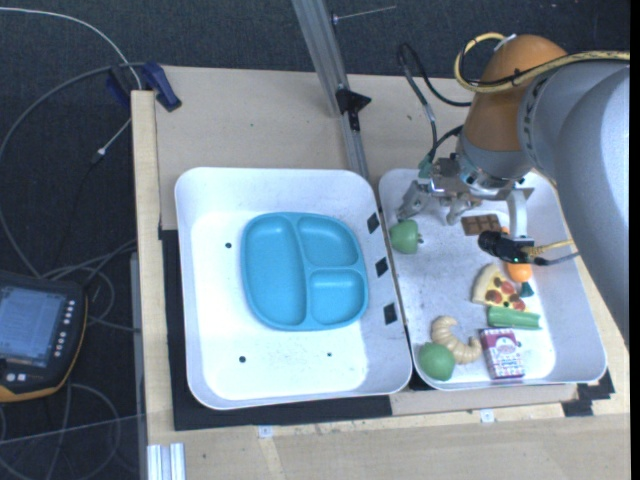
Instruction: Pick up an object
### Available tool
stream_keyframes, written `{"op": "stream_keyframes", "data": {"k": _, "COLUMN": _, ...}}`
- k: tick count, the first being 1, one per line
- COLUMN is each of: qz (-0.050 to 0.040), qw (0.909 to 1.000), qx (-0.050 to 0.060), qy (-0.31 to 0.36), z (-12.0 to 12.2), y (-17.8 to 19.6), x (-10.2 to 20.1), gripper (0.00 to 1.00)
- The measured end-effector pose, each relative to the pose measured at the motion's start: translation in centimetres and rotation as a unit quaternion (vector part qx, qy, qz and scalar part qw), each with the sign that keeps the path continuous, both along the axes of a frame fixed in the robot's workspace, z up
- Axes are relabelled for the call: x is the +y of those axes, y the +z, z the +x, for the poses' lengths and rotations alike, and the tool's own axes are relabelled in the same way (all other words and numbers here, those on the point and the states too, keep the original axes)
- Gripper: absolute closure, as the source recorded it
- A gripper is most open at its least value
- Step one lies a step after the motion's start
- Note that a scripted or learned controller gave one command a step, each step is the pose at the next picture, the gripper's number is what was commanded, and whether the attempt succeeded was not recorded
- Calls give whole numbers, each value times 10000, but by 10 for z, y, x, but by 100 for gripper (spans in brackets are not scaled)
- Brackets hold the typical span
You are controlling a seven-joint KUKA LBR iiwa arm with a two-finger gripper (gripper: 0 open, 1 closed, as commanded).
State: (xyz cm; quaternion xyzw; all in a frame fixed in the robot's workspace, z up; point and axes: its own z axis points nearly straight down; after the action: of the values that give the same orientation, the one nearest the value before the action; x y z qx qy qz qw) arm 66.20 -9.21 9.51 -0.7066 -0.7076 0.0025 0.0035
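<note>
We see a blue divided plate [303, 270] in the left bin [200, 298]. In the right bin [575, 353], a green apple [404, 236] lies just left of our gripper [440, 193]; its grip we cannot tell.

Glossy blue plastic tray [302, 270] in a matt white bin [210, 268] on a wooden bench [250, 118].

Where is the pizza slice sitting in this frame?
The pizza slice lies in the right bin, toward its right side, just above a green wedge-shaped piece and below the gripper.
</note>
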Motion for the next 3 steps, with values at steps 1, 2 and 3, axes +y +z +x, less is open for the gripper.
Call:
{"op": "stream_keyframes", "data": {"k": 1, "qz": -3, "qw": 10000, "qx": -21, "qy": -3, "z": 0, "y": -2, "x": 0, "gripper": 0}}
{"op": "stream_keyframes", "data": {"k": 2, "qz": 0, "qw": 10000, "qx": -40, "qy": 0, "z": 1, "y": 10, "x": 1, "gripper": 100}}
{"op": "stream_keyframes", "data": {"k": 3, "qz": -10, "qw": 10000, "qx": -76, "qy": -1, "z": 7, "y": 55, "x": -1, "gripper": 100}}
